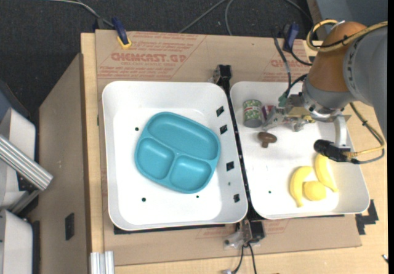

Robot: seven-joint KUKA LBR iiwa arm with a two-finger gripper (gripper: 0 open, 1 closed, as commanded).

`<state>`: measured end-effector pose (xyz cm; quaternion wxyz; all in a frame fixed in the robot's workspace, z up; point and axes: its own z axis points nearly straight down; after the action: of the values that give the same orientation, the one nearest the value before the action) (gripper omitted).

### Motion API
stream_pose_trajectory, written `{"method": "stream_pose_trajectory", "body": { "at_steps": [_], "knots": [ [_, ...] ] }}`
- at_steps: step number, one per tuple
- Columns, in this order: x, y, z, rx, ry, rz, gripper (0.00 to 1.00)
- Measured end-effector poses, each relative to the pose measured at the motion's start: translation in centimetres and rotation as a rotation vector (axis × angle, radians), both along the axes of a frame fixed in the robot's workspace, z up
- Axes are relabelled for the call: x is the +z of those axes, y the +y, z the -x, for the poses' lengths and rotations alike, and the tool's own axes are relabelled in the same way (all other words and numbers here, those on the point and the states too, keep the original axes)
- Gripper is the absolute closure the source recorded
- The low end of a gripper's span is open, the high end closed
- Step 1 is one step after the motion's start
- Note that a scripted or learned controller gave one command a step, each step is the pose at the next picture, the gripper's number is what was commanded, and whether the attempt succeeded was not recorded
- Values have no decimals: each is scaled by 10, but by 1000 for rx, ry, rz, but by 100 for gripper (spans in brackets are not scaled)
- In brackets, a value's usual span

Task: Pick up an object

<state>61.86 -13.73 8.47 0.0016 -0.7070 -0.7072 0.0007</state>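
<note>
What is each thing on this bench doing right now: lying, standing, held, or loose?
Blue plastic divided plate: lying flat in the left white bin, right way up.
Small green can: on its side in the right white bin, loose.
Brown mushroom-shaped toy: resting loose beside the can.
Yellow bananas: lying loose near the front corner.
Gripper: low over the right bin, near the can.

One fixed camera looked down at a slant from above the bench (154, 51), far enough back to frame both white bins (117, 143) whole (the arm (345, 63) entered from the right).
</note>
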Motion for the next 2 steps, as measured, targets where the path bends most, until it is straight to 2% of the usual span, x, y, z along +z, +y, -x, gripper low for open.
{"method": "stream_pose_trajectory", "body": {
  "at_steps": [1,2],
  "knots": [
    [12,0,-1,0,-3,0,100],
    [72,-7,3,-1,-10,3,100]
  ]
}}
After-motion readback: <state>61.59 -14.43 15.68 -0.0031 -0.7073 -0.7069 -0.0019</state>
